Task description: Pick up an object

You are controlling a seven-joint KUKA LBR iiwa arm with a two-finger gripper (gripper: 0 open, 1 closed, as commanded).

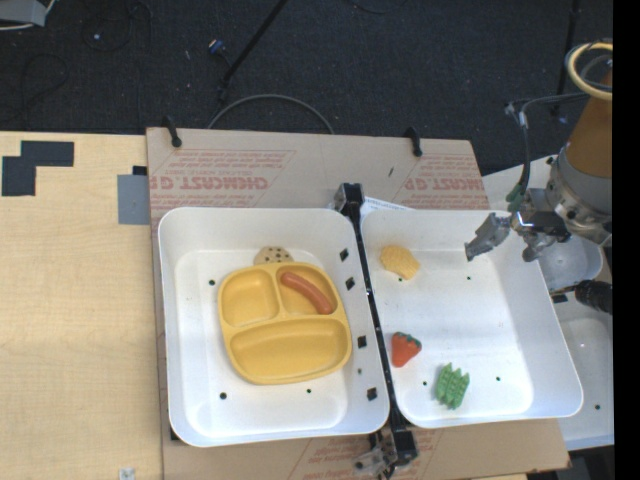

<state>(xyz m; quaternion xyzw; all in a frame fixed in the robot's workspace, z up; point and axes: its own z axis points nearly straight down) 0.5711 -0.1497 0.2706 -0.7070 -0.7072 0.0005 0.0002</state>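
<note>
The right bin [520,308] holds three small toys. A yellow lumpy piece [400,261] lies near its back left. At the left wall sits a red strawberry-like piece [404,348], and a green leafy piece [451,385] rests toward the front. My gripper [509,242] hangs over the back right part of this bin, to the right of the yellow piece and well apart from it. Its two grey fingers [486,238] are spread open, with nothing between them.
The left bin [190,268] carries a yellow divided plate [284,326] with a sausage [308,290] in its upper right compartment. A tan cookie [273,256] peeks out behind the plate. A black divider [366,308] separates the bins. The arm's orange band [592,128] rises at the right.
</note>
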